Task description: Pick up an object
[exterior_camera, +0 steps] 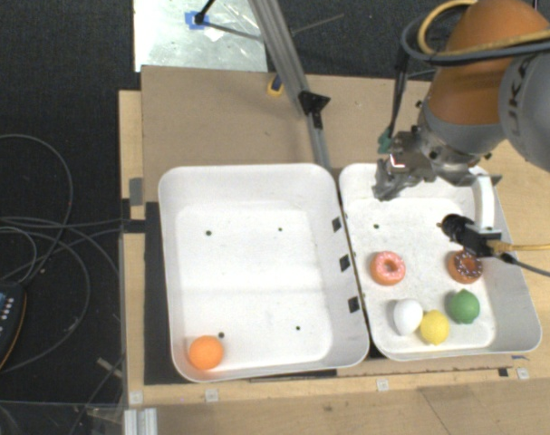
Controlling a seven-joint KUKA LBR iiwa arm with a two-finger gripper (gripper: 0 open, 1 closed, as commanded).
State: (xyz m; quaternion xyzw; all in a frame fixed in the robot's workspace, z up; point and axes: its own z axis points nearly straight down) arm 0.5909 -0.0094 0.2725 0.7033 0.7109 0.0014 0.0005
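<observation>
Here the gripper point(390, 186) hovers, holding nothing that shows; its fingers' set I cannot tell. The pink donut point(388, 267) lies just below it, apart, untouched.

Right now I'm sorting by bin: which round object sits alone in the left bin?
The orange ball, at the near corner of the left white bin; the others share the right bin.

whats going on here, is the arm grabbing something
Not yet, as far as the view shows. The arm's gripper hangs over the far end of the right bin, with nothing seen between its fingers. Nearer the front of that bin lie a pink donut, a chocolate donut, a white egg, a lemon and a green ball. An orange sits alone in the left bin.
</observation>
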